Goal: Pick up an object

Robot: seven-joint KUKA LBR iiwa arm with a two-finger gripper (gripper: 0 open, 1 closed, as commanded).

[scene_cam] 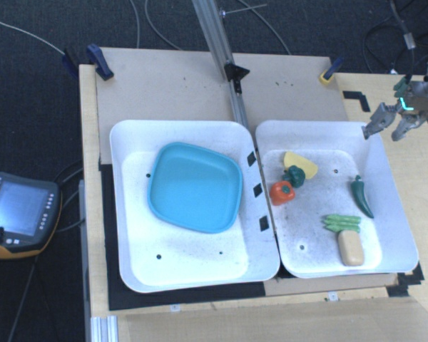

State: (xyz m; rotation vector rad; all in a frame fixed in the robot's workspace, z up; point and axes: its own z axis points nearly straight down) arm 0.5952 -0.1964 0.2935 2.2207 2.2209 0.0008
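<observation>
Jaws of the gripper [387,125] hang spread and empty past the right bin's [385,164] far right corner. That bin holds a yellow piece [302,164], tomato [282,192], green pepper [361,197], green beans [342,223] and tan block [350,249]. A blue plate [195,187] lies in the left bin [128,191].

One fixed camera looks down at a slant over both white bins [121,191] from well above.

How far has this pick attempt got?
Nothing looks picked yet. The gripper sits at the right bin's upper right edge with nothing between its fingers. The tomato, green pepper and beige block all lie in the bin. The whole grasp and lift remains.
</observation>
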